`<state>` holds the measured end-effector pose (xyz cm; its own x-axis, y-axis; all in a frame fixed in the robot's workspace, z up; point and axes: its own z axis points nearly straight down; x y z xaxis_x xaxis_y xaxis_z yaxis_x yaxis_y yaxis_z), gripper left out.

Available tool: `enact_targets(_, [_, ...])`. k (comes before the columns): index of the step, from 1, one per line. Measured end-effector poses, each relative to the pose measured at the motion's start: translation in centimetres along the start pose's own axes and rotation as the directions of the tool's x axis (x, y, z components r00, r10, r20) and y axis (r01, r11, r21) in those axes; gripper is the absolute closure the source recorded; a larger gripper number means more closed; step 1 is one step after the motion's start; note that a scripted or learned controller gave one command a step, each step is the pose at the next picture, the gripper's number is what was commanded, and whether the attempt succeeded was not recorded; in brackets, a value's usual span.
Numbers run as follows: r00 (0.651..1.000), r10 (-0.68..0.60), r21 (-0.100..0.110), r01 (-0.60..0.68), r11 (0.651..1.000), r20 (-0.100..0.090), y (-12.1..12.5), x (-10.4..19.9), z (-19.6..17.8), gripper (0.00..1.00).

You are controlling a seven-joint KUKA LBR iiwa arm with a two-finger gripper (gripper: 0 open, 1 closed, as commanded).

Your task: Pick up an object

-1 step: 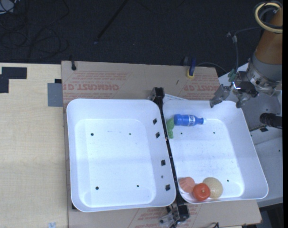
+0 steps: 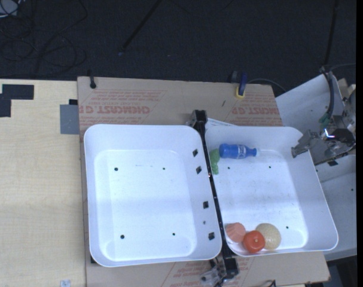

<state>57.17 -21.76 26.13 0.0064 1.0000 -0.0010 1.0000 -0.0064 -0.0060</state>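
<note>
On the tabletop, the left bin (image 2: 145,196) holds nothing to grasp. Objects sit in the right bin (image 2: 301,184): a bottle (image 2: 237,152) by the far wall, three balls (image 2: 253,237) gathered in the near corner. Whether the jaws (image 2: 325,139) at the right rim are open, I cannot tell.

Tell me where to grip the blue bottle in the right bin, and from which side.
Grip the blue bottle across the middle of its body, coming straight down from above. It lies flat on its side, long axis left to right, with bare floor in front; fingers should straddle its width. Its left end sits near the green object.
</note>
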Motion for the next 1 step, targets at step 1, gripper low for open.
enact_targets(1, [1.000, -0.004, 0.005, 0.004, 1.000, -0.006, -3.66, 4.02, 8.45, 0.00])
